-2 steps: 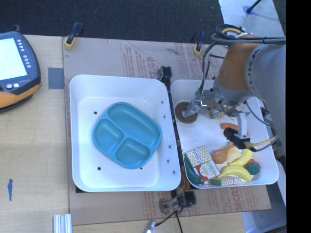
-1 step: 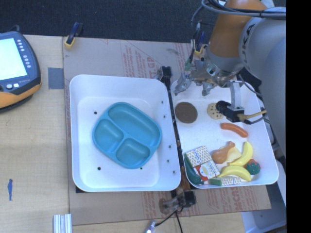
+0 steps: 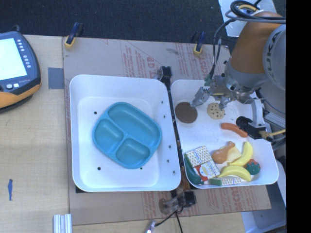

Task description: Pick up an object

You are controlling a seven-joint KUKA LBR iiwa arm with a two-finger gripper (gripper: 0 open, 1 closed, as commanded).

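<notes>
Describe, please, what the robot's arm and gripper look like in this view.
The arm is bulky and rounded, with grey casing and a broad orange band above the wrist. Black cables loop over its top and run down its side. The gripper is a small metallic grey assembly with two thin fingers. A black fitting sits beside the wrist.

Grey arm [image 3: 272, 47] with orange band, black cables looped above, metallic gripper [image 3: 213, 97] with perhaps 2 fingers
</notes>
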